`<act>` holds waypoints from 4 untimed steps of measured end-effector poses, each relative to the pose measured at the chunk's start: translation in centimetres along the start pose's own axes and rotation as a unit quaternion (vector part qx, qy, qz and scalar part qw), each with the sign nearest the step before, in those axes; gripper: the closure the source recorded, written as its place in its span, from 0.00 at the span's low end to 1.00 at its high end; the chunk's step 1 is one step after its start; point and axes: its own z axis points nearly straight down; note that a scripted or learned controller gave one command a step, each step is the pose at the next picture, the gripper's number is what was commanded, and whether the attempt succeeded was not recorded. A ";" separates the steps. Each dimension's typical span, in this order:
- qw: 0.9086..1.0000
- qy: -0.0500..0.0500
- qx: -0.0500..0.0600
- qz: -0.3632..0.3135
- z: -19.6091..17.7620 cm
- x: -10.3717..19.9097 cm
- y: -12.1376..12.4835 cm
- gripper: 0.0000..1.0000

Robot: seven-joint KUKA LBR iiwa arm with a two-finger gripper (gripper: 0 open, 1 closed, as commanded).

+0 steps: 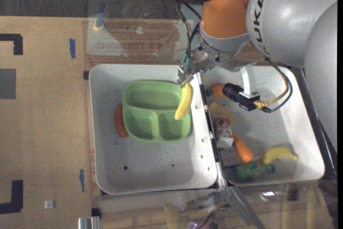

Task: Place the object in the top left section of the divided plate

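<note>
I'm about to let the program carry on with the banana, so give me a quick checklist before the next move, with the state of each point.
1. Banana at the claw: ok, its top end sits at the claw tip and it hangs down from there.
2. Grip firmness: cannot tell, the fingers are too small to read.
3. Banana over the green plate: ok, but it hangs at the plate's right edge.
4. Banana over the top left section: not ok, that section lies further left.
5. Sausage beside the plate: ok, it lies against the left rim, outside the plate.
6. Plate inside the left bin: ok.
</note>
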 end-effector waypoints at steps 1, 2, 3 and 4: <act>0.996 -0.001 -0.001 -0.087 2.7 0.0 2.1 1.00; 0.996 -0.001 -0.001 -0.087 2.7 0.0 2.1 0.00; 0.996 -0.001 -0.003 -0.087 1.7 0.0 2.2 1.00; 0.997 -0.002 -0.002 -0.075 -8.9 -3.7 -0.8 1.00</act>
